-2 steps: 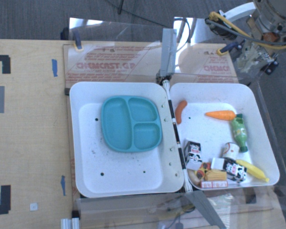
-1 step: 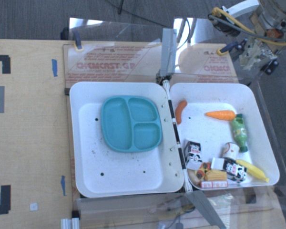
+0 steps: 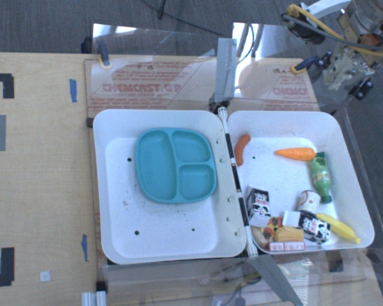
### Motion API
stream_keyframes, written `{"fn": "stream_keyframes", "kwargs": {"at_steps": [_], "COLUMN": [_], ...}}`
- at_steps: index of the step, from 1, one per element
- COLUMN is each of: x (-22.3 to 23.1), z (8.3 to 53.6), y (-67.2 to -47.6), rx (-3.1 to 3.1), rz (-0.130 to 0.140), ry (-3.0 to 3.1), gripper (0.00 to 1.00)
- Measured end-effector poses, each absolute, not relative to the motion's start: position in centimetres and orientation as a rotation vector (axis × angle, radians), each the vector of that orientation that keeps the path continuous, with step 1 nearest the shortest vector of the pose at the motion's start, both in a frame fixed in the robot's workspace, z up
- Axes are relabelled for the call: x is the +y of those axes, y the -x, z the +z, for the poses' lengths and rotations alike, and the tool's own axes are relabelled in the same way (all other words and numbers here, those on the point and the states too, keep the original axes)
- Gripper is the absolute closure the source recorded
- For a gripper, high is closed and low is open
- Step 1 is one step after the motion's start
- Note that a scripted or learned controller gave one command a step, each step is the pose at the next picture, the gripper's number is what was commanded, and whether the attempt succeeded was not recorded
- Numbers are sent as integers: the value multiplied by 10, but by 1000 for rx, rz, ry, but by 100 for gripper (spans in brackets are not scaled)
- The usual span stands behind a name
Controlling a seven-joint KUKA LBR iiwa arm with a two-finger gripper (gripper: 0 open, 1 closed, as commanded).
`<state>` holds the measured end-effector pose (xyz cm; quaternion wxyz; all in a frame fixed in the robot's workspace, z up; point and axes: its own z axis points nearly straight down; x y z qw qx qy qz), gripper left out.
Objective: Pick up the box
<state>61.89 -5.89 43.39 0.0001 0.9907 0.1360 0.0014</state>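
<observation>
1. The hand (image 3: 348,75) hangs at the upper right of the view, outside the bins and above the far right corner of the right bin (image 3: 345,132). It is too small and cluttered with cables to read, so I cannot tell whether it is wide or narrow, and nothing shows in it. Parked up there, it leaves both bins in plain sight of the camera.

2. The box most likely meant is the small black-and-white carton (image 3: 260,204), cow-patterned, lying in the right bin close to the divider between the bins. A second carton (image 3: 316,227) with the same pattern lies further right, near the front wall; which one the task means I cannot say.

3. Most of the right bin's things are crowded into its front corner: the carton by the divider, a flat orange packet (image 3: 287,234), a small can (image 3: 309,201), the second carton and a banana (image 3: 338,227) just beside it. That crowding is the likely trouble for a grasp, since neighbours touch or nearly touch.

4. Farther back lie a carrot (image 3: 296,153), a green bottle (image 3: 320,178) and an orange sausage-shaped piece (image 3: 241,148) by the divider, well apart from the boxes.

5. The left bin (image 3: 115,234) carries a teal divided plate (image 3: 176,165), lying flat near its middle.

6. Judging by this, the pick has not begun: the arm must travel down and forward to the front of the right bin.
</observation>
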Motion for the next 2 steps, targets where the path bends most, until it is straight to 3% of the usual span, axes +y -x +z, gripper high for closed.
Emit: {"fn": "stream_keyframes", "kwargs": {"at_steps": [1,2], "x": [-61,-11], "z": [411,377], "y": [-643,-652], "rx": [313,313], "rz": [3,-2], "ry": [-3126,-3127], "gripper": [100,100]}}
